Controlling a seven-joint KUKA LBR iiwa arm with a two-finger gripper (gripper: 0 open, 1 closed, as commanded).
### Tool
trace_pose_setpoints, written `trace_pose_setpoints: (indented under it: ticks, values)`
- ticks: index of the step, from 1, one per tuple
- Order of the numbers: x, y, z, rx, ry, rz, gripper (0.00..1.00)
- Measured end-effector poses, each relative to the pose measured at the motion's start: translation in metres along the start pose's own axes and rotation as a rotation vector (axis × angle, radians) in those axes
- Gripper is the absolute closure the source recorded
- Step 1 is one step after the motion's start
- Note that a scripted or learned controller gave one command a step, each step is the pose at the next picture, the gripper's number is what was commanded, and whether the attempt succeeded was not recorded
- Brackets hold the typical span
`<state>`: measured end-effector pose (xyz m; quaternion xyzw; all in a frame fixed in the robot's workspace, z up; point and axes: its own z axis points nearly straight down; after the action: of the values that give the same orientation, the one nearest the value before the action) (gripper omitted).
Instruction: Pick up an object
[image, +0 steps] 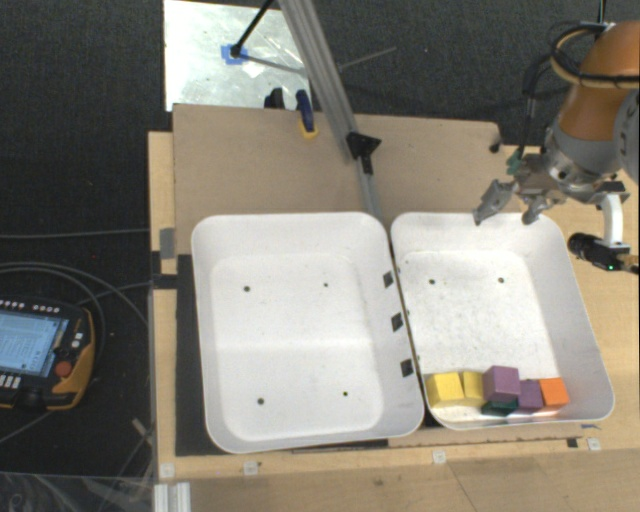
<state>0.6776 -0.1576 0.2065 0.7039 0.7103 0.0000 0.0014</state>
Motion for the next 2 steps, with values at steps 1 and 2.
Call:
trace_pose_setpoints:
  ticks: [1, 2]
  values:
    - [0.033, -0.030, 0.120, 0.007, 0.004, 0.001, 0.00]
    - [0.034, -0.021, 0.038, -0.009, 0.000, 0.000, 0.00]
